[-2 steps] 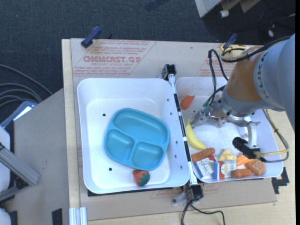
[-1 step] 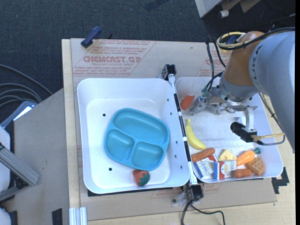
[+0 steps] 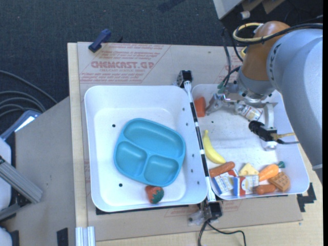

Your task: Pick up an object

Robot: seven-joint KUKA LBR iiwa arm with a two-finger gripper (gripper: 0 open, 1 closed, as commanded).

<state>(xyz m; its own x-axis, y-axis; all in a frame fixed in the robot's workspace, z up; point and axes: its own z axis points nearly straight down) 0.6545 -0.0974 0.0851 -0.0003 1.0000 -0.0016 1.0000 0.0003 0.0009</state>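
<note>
The claw [image 3: 221, 100], whose state I cannot tell, hangs in the right white bin [image 3: 302, 176], just right of the small upright orange-red piece [image 3: 199, 106].

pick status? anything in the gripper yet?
Done: the arm has reached into the right bin, with the gripper low over its far end.
In hand: nothing visible between the fingers, so no grasp to report. The nearest item is an orange-red piece by the divider.
Left: the whole pick. The banana, hot dog and carrot lie in the right bin; the strawberry and blue tray in the left.
</note>
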